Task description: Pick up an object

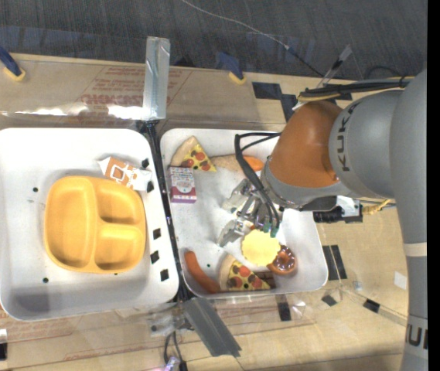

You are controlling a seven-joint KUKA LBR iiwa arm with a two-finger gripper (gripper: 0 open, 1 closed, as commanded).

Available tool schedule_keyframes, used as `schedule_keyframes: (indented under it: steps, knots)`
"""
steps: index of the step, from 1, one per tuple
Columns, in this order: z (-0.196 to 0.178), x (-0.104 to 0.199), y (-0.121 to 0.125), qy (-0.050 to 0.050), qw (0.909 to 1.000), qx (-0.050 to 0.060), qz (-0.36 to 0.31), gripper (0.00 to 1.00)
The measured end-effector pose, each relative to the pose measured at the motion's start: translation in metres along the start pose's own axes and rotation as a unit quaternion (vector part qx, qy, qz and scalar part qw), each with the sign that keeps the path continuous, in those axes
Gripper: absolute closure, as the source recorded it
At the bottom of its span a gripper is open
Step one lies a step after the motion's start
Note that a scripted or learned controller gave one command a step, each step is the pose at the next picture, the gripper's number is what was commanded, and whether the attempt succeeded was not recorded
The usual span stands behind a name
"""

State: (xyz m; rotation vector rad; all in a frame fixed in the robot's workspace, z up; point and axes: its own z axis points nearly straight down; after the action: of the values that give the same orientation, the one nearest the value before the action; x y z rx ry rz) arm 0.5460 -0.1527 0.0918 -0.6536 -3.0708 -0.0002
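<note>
You can read "KU", the start of the maker's name, on the grey arm (374,141) above the claw (239,216). Print on the small carton (182,184) left of it stays illegible.

The bench (65,79) is covered with brown cardboard sheets, taped at the seams and held by blue clips (8,62) along its far edge. 2 shallow white bins sit on it side by side, touching at a black-marked divide. The left bin (11,207) rests toward the bench's left end; the right bin (204,207) sits just beside it. A strip of grey tape (157,76) runs from the far edge down to where the bins meet.
</note>
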Motion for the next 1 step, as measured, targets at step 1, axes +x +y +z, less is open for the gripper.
schedule_keyframes:
  steps: [1]
  knots:
    - [-0.0024, -0.0918, 0.0208, -0.002, 0.9974, 0.0, -0.072, 0.0]
